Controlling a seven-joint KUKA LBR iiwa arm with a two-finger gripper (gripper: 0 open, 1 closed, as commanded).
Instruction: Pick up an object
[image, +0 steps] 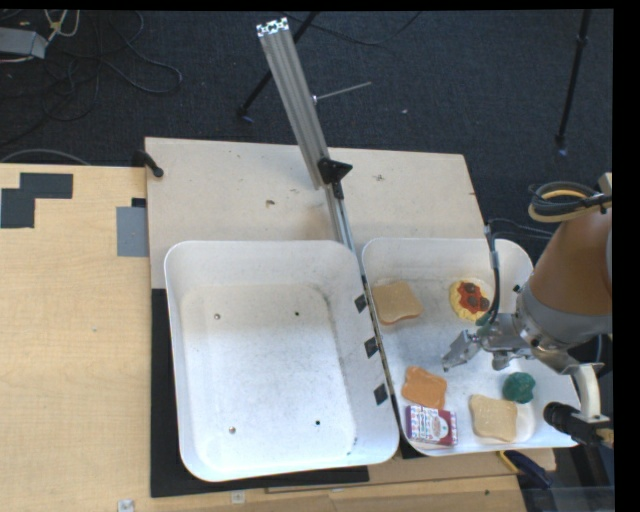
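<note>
The gripper (458, 356) is hanging low over the right bin (510, 255), and I cannot tell how wide it is or if it is grabbing anything. Just below it, an orange toast slice (425, 386) is lying flat. A little red and white packet (430, 425) is sitting under that. Off to its right, a green round thing (518, 386) is resting by a pale bread slice (498, 418). Above the gripper, a tiny pizza (470, 297) is sitting. Up and to its left, a tan bread slice (396, 301) is lying. Far to its left, the left bin (190, 300) is sitting on the bench.
</note>
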